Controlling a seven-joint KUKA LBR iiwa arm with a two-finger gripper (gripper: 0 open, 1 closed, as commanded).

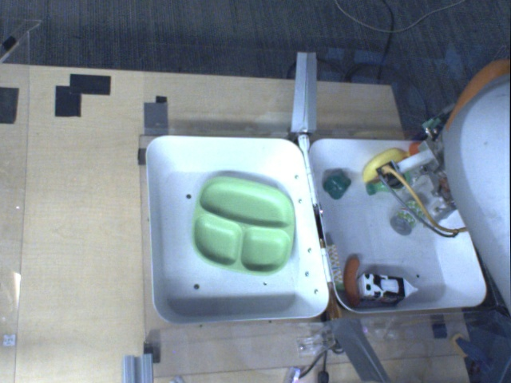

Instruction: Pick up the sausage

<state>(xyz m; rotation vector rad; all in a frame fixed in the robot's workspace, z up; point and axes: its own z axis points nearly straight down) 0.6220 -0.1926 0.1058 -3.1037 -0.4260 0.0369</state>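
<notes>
On the worktop's right bin (455,290), the sausage (351,271) lies along the left wall, down-left of the gripper (411,199), whose open-or-closed state I can't tell.

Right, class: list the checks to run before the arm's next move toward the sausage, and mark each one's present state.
1. Sausage in sight, by the right bin's left wall: ok.
2. Gripper above sausage: not ok; it is near the banana.
3. Sausage held: not ok; it lies in the bin.
4. Room around sausage: not ok; black-and-white object lies close beside it.
5. Green object away from sausage: ok.
</notes>
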